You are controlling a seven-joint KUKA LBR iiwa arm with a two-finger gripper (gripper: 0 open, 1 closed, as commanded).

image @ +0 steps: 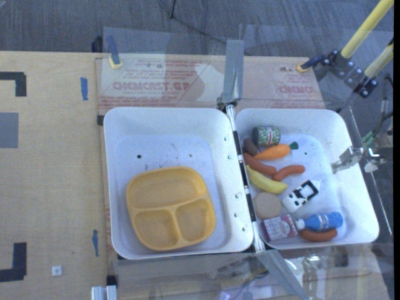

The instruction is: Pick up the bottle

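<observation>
The bottle [322, 220] is blue with a white cap and lies on its side near the front of the right bin [350, 136], cap pointing left. A pink-labelled pouch [279, 227] touches its cap end. A red sausage [319, 234] lies right against its front side. Nothing covers the bottle from above.
The right bin also holds a green can [267, 135], a carrot [272, 152], two more sausages [289, 171], a banana [265, 181], a black-and-white carton [300, 194] and a beige round piece [267, 205]. A yellow divided plate [170, 208] lies in the left bin [162, 127]. A metal clip [357, 158] sits on the right bin's right rim.
</observation>
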